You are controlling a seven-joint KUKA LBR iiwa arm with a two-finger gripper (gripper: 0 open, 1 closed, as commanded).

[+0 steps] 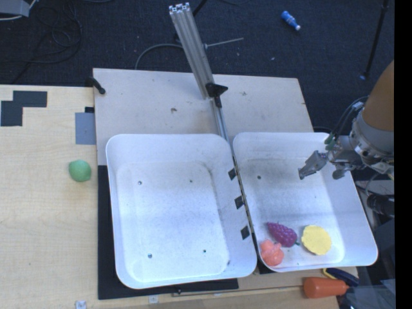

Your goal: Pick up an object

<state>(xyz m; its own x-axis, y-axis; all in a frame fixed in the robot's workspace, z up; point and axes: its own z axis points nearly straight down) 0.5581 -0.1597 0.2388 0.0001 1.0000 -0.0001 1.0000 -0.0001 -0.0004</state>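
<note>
A KUKA arm's gripper (320,166) is hovering over the right-hand bin (293,143), nothing between its fingers; whether they are spread or closed cannot be told from this angle. Three candidates are lying along that bin's near wall: a purple grape bunch (282,234), an orange toy (272,253) touching it, and a yellow disc (317,239) just beside. Picking cleanly is likely calling for the disc, standing apart, with the fingers centred and descending straight.
</note>
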